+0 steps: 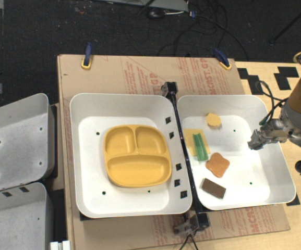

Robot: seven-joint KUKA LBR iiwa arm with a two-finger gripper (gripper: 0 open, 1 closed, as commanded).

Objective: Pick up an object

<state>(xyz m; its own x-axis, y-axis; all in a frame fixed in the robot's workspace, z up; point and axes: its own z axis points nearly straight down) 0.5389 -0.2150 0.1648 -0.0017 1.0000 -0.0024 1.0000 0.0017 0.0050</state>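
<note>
- The gripper (255,141) hangs over the right bin (278,184); whether it is parted cannot be told.
- The orange piece (217,164), nearest, lies well apart from it; a descent here likely meets bare floor.
- The green block (200,146) sits beside the divider, risking a bump.

We see the arm (300,100) reaching in from the right, its orange band up top and grey wrist angled down and leftward. The gripper (255,141) hangs low at the end, tips pointing left.
</note>
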